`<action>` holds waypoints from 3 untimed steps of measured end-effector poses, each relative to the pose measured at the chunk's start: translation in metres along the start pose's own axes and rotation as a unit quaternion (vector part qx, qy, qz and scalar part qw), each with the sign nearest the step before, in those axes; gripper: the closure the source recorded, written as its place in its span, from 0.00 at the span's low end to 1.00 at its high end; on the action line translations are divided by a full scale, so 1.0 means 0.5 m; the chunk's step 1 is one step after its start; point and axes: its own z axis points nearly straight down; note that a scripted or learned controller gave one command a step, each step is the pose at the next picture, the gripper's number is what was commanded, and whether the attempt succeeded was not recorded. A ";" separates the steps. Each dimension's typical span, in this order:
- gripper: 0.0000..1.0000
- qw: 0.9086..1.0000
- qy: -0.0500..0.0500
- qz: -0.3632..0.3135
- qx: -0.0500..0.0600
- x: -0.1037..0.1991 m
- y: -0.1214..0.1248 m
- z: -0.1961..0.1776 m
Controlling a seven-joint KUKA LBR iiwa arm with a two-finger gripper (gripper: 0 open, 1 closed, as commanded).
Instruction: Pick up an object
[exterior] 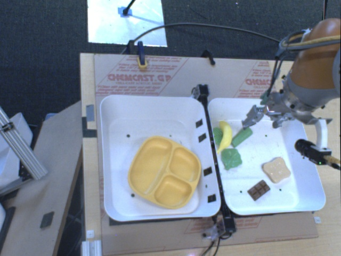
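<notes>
The right bin (306, 196) holds a yellow banana (225, 134), a green cucumber piece (242, 136), a green leafy piece (230, 158), a slice of toast (276, 169) and a brown chocolate bar (259, 190). My gripper (265, 119) hangs over the back of this bin, just above and right of the cucumber piece. Its two grey fingers are spread apart, so it is open with nothing between them. The left fingertip (249, 121) is close to the cucumber's upper end.
The left bin (122, 121) holds a yellow divided plate (165, 171). A black divider with clips (209, 143) runs between the bins. A black and white fitting (314, 151) juts from the arm over the right bin's right side.
</notes>
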 end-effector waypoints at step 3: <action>0.00 1.000 0.000 0.001 0.000 -0.010 -0.014 0.320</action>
